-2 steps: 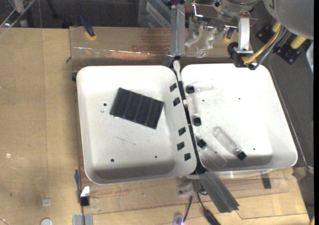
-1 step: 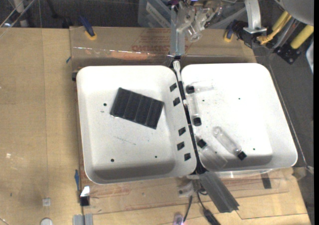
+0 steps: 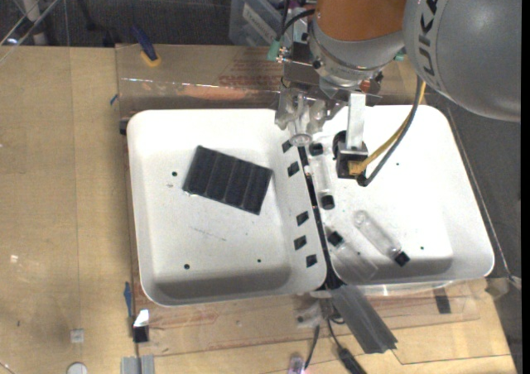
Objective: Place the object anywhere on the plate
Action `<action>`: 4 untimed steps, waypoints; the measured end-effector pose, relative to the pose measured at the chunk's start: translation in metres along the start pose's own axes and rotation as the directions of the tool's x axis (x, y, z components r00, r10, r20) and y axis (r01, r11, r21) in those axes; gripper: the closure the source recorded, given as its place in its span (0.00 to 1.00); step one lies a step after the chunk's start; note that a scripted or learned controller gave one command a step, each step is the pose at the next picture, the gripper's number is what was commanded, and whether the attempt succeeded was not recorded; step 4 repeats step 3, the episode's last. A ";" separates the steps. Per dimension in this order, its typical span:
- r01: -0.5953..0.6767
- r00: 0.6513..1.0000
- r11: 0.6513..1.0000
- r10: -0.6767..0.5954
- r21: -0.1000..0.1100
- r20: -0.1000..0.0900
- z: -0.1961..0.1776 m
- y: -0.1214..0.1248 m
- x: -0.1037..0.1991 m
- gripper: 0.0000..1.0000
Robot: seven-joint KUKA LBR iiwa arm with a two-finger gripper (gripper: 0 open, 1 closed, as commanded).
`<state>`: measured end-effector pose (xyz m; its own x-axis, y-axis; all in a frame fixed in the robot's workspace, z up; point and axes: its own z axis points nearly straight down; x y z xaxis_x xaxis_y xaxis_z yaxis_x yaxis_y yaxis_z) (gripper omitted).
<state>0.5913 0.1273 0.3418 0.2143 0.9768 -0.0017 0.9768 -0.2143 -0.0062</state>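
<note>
left bin [image 3: 166,232] is mostly open floor, just the dark ridged plate [image 3: 228,179] near its middle. arm [image 3: 364,25] crowds the divider [image 3: 310,198] up top.

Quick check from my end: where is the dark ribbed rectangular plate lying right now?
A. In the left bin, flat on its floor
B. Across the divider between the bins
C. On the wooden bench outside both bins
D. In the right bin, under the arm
A: the dark ribbed plate lies flat on the floor of the left bin, apart from the divider, while the gripper hangs over the right bin.
</note>
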 end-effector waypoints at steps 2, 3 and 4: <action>0.408 0.913 0.913 -0.408 -0.008 0.002 -0.065 0.056 0.052 1.00; 0.140 0.990 0.990 -0.140 -0.002 0.000 -0.002 0.074 0.010 1.00; 0.140 0.990 0.990 -0.140 -0.002 0.000 -0.002 0.074 0.010 1.00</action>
